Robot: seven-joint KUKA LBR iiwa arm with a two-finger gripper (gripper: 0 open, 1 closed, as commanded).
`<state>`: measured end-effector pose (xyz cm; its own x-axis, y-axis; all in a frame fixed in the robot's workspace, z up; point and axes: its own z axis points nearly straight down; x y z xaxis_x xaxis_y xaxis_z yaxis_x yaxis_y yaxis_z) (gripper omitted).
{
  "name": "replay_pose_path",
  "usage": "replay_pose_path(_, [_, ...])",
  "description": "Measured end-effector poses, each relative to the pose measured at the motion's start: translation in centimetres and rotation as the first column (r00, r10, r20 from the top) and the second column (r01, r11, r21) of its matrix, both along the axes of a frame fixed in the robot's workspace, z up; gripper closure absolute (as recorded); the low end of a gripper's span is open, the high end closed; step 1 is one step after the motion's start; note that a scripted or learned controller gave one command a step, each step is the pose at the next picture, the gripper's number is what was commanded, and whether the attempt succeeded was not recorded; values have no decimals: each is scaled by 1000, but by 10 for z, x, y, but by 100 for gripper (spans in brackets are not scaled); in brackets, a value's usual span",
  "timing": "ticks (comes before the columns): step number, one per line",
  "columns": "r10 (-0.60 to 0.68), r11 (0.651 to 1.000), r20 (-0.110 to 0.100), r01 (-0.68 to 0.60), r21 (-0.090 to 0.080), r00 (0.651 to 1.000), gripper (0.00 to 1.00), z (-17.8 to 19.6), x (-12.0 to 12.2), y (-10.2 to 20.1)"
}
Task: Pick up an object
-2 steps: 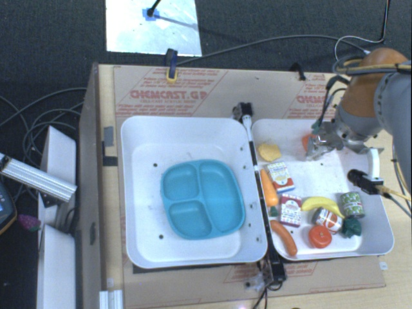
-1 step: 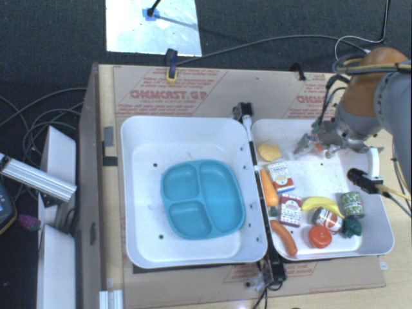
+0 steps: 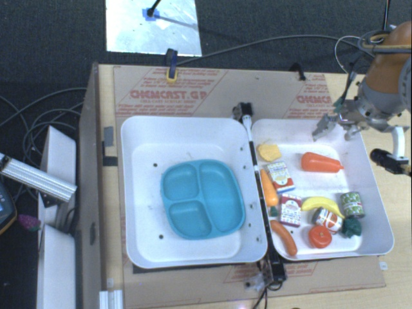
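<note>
The gripper (image 3: 337, 125), fingers spread and empty, hovers over the right white bin's (image 3: 380, 201) far edge; the orange plastic carrot (image 3: 320, 163) lies just nearer.

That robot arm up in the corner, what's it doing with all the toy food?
The robot arm's gripper hangs above the far edge of the right bin, with nothing between its fingers. Below it lie toy foods: an orange carrot, a banana, a tomato and small cans and cartons. The left bin holds a blue divided plate. Nothing has been picked up yet.
</note>
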<state>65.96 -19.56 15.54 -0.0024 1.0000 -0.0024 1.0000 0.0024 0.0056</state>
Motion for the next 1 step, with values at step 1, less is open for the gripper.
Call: replay_pose_path(1, [-1,1000,-6,1,3,1000,0,-61,-32,27])
